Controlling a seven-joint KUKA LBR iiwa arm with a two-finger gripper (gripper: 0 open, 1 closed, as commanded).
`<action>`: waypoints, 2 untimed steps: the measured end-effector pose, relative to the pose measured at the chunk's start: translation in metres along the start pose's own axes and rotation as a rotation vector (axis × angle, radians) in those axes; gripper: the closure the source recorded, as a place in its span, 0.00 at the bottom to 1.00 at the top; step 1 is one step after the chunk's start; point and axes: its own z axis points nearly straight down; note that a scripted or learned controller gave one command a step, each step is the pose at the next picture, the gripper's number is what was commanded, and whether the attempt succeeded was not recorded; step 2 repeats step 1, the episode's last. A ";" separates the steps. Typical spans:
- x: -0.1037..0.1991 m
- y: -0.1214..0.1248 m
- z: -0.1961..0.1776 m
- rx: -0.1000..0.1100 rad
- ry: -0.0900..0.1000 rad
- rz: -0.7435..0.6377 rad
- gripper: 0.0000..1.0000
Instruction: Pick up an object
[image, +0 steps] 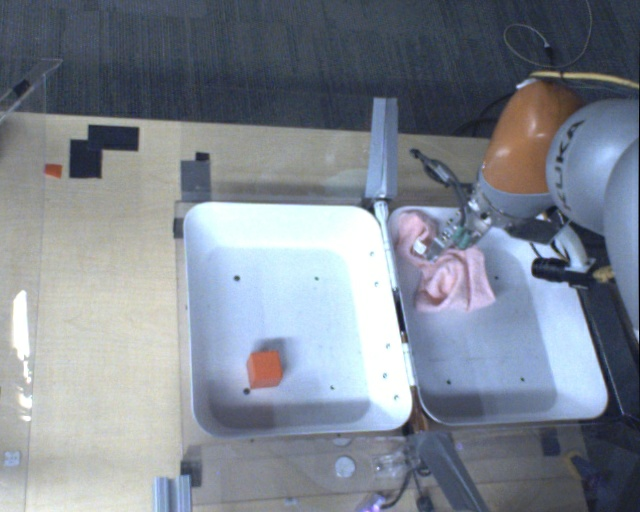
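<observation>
two white bins sit side by side on the desk (100, 330), and the action is all over on the right one. the left bin (290, 225) holds a small orange block (265, 369), sitting near its front-left corner, well apart from everything else. the right bin (520, 400) has a pink cloth (455, 282) bunched up in its back-left part, close to the divider between the bins, one fold of it lying against the bin's left wall.

the arm (560, 150) comes in from the right, orange band up top, grey casing beside it, and it leans down over the back of the right bin. the pincer (447, 238) is right at the top edge of the pink cloth, its tip touching or just above the crumpled fabric. it is small and cluttered there, so whether it is released or clenched i cannot tell, and i cannot tell if any cloth sits inside it.

a grey upright post (381, 150) stands behind the seam between the bins. on the far left of the desk there are black patches (98, 148) and a tiny orange mark (53, 171), well apart from the bins
</observation>
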 end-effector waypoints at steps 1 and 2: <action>0.004 0.015 -0.074 0.011 0.003 0.194 1.00; 0.004 0.015 -0.074 0.011 0.003 0.194 1.00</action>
